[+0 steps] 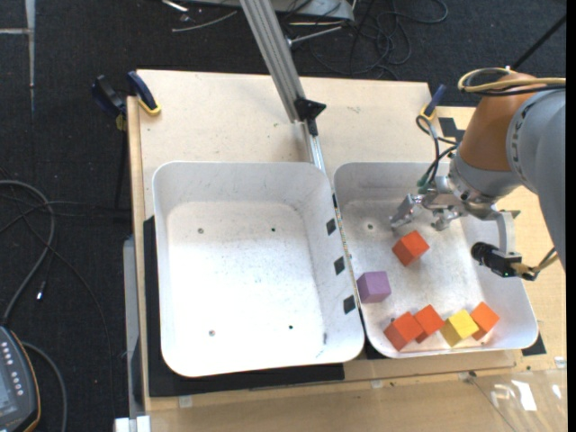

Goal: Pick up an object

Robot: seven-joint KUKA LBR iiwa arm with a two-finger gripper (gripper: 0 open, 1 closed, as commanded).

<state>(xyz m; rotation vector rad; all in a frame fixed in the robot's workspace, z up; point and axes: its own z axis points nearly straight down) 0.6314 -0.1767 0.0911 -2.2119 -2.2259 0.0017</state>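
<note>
In the right bin (373, 176), my gripper (421, 217) hangs from the grey arm with its fingers spread open and nothing between them. An orange cube (411, 247) lies on the bin floor just in front of the fingertips, apart from them. A purple cube (373, 285) sits near the bin's left wall. Along the front wall stand a red-orange cube (403, 329), an orange cube (428, 319), a yellow cube (461, 326) and another orange cube (484, 317), close together.
The left bin (171, 241) sits beside the right one, sharing a raised middle edge. A slanted metal rail (274, 48) reaches in from the top to the bins' back edge. A black cable part (490, 257) hangs by the wrist.
</note>
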